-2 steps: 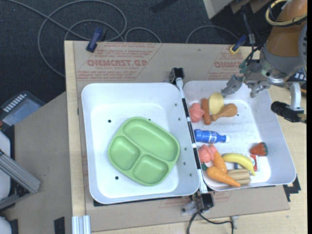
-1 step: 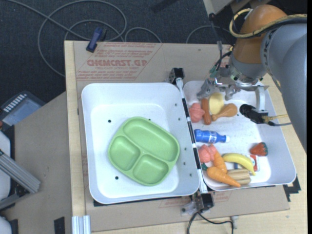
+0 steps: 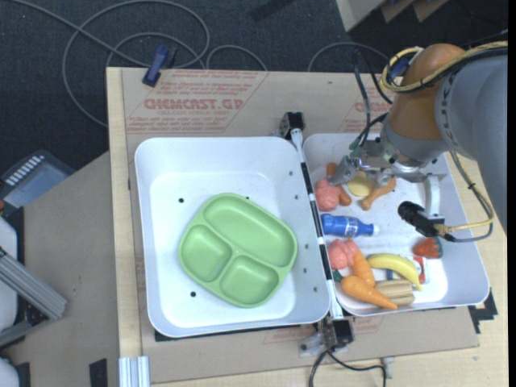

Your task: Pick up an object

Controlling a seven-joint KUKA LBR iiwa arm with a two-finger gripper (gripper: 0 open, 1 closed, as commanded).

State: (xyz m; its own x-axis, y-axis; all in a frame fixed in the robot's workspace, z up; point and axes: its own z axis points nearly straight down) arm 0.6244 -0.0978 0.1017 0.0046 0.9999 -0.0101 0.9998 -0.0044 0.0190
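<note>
Gripper (image 3: 364, 166) low among toy food (image 3: 355, 190)

From my seat the feed is bright and evenly lit from overhead. The left bin (image 3: 153, 176) is nearly washed out, its white floor losing detail around the green tray (image 3: 238, 250), which throws only a thin soft shadow. The dark carpet (image 3: 64, 63) beyond the bin stays murky. The arm (image 3: 472, 95) to its right looks soft and slightly blurred. Fine detail is grainy.
</note>
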